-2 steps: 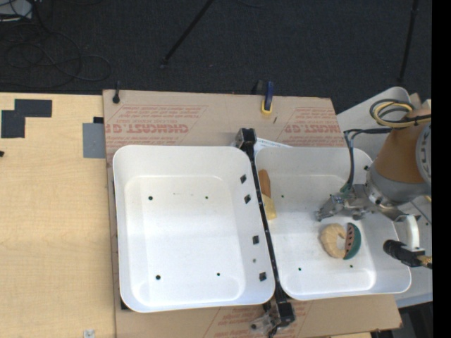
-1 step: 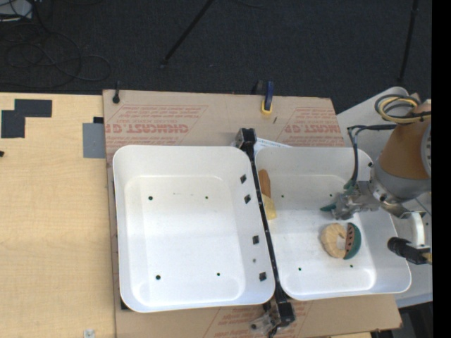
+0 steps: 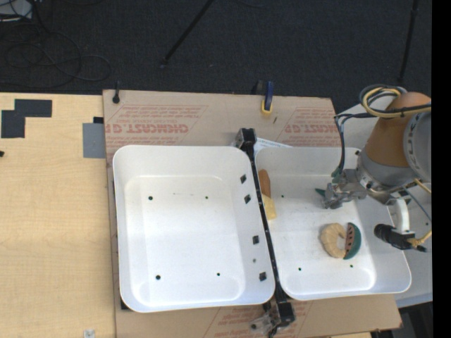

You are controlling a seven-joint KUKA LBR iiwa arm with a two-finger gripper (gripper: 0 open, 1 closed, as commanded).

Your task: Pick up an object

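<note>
The tan-and-green object lies in the right bin, just below the gripper, its long axis across the view. Whether the fingers are apart cannot be told.

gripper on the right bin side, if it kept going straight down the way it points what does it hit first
Most likely the bare white floor of the right bin. The gripper sits up-left of the tan and green object and right of the orange-brown item. Depth is unclear.
</note>
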